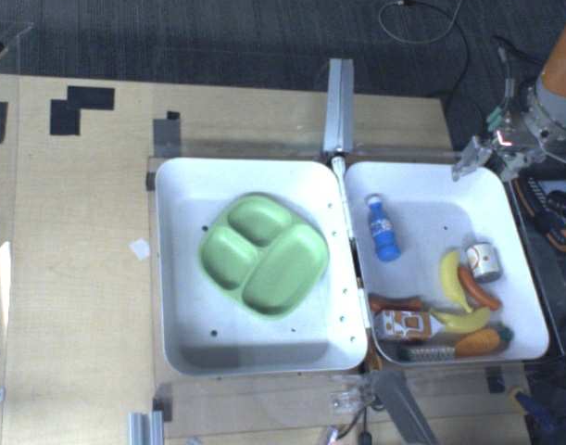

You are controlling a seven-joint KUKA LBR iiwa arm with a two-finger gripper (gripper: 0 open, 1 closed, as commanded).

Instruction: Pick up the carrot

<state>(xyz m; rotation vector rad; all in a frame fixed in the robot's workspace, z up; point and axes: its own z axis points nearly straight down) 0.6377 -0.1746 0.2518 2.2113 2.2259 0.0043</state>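
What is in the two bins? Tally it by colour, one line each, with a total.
Green: 1, the divided plate
Blue: 1, the bottle
Yellow: 1, the banana
Orange: 2, the carrot and the carton
Red: 1, the sausage
Silver: 1, the can
Total: 7

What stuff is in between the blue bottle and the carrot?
In the camera view, between the blue bottle and the carrot lie bare white bin floor, then the yellow banana.
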